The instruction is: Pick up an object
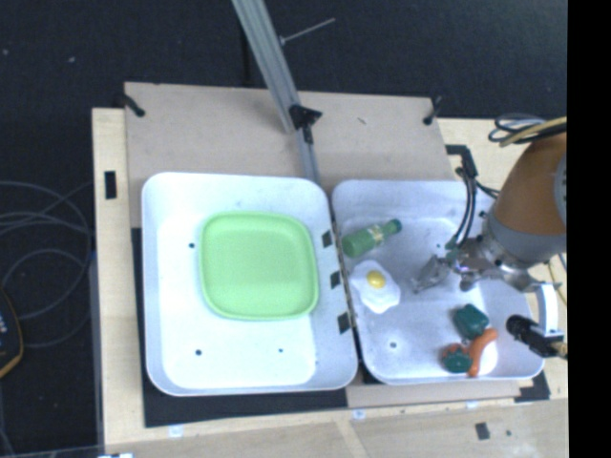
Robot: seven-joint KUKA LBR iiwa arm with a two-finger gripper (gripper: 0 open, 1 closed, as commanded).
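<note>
In the right bin a green bottle lies on its side near the left wall. Just below it sits a toy fried egg. A dark green block lies toward the bin's front right, with an orange-and-white carrot-like toy and a small red and green piece in front of it. My gripper hangs low over the bin's middle, right of the egg and up-left of the dark green block. I see nothing held in it.
The left bin holds a light green square plate. A grey metal pole slants up from between the bins at the back. The arm's orange band is over the right bin's right wall.
</note>
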